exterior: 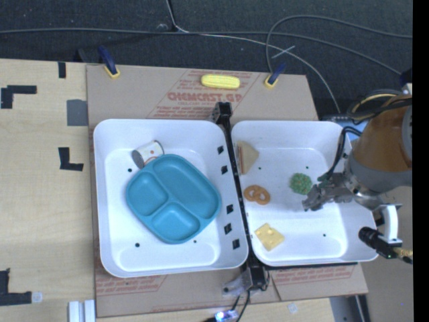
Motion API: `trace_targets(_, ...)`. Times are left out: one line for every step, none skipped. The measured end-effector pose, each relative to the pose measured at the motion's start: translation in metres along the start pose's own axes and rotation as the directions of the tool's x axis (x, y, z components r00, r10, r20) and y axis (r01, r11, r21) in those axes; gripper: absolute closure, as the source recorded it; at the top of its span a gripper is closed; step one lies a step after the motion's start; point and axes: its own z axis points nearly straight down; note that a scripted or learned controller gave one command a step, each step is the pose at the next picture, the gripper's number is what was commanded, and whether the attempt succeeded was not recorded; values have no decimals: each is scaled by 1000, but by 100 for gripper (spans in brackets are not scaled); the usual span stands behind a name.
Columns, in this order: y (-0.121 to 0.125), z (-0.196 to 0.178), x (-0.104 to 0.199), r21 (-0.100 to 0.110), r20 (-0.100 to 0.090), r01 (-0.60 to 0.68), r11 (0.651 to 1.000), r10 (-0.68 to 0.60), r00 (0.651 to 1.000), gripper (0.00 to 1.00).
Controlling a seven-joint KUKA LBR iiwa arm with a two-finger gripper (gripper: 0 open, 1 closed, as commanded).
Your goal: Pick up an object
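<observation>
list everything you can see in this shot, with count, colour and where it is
white bins: 2, white, side by side on the bench
divided plate: 1, blue, middle of the left bin
small cup: 1, white and grey, on its side at the plate's upper left
broccoli piece: 1, green, right bin, beside the pincer
pretzel: 1, orange-brown, right bin, left of centre
wedge piece: 1, tan, right bin's upper left
cheese-like slab: 1, yellow, right bin, lower left
corn cob: 1, yellow, on the cardboard above the bins
clamps: 2, blue and yellow, cardboard's top edge
arm: 1, grey and orange, right
pincer: 1, dark, over the right bin
</observation>
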Motion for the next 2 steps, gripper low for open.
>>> trace_targets(0, -48, 10, -5, 1, 0, 1000, 0, 1000, 100)
trace_targets(1, -92, 10, -6, 2, -1, 1000, 1, 1000, 100)
